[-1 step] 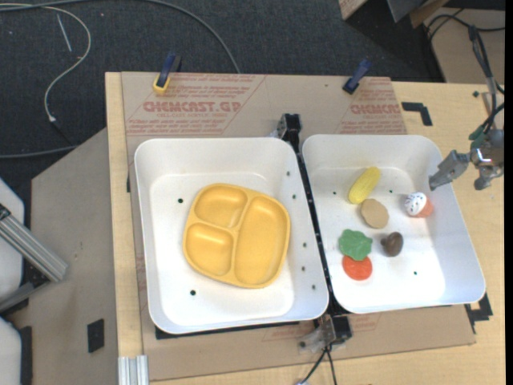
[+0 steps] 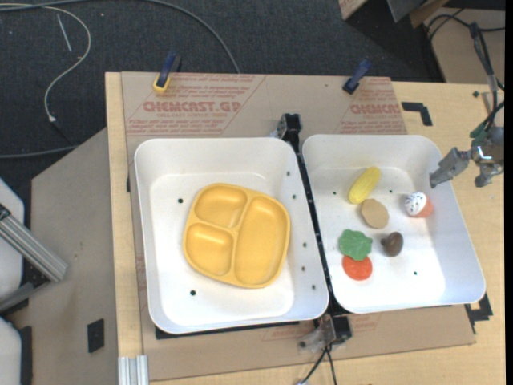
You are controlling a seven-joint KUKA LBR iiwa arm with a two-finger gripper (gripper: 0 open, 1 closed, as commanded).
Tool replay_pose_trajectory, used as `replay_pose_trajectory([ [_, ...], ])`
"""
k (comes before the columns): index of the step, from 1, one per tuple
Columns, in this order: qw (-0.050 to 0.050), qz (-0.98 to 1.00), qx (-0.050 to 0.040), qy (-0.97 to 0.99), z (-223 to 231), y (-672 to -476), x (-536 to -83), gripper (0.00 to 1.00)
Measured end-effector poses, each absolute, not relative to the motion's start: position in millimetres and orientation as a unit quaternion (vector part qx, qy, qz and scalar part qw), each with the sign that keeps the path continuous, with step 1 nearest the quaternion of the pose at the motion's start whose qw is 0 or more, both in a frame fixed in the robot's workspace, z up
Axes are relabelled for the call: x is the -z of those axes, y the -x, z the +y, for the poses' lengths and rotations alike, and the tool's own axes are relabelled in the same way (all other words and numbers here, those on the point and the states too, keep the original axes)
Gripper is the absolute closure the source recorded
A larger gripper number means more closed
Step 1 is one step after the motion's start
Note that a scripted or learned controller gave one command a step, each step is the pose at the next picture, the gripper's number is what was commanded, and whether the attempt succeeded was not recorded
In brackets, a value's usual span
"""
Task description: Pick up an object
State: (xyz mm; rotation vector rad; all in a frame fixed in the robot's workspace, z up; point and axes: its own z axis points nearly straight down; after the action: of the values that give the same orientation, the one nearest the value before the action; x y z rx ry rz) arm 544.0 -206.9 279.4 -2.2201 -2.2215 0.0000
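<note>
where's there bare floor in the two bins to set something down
Left bin: a bare band of floor runs all around the yellow divided plate, widest along the far wall. Right bin: the near right corner and the far strip beyond the yellow piece are open. The middle is crowded: tan piece, green piece, red piece, brown piece.

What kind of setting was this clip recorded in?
Most likely a robotics lab bench: two white bins butted side by side on a plywood board held by blue clamps, toy food like a yellow corn cob, and loose cables on dark carpet.
</note>
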Motion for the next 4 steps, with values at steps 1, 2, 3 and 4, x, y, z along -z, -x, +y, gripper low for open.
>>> replay_pose_trajectory([
  [1,0.001,-0.707,0.0000,0.707,-201,-542.9,-238,0.00],
  [2,0.003,-0.707,-0.0011,0.707,-199,-542.5,-196,0.00],
  [3,0.003,-0.707,-0.0009,0.707,-199,-545.4,-153,0.00],
  [4,0.000,-0.707,0.0009,0.707,-200,-547.0,-167,1.00],
])
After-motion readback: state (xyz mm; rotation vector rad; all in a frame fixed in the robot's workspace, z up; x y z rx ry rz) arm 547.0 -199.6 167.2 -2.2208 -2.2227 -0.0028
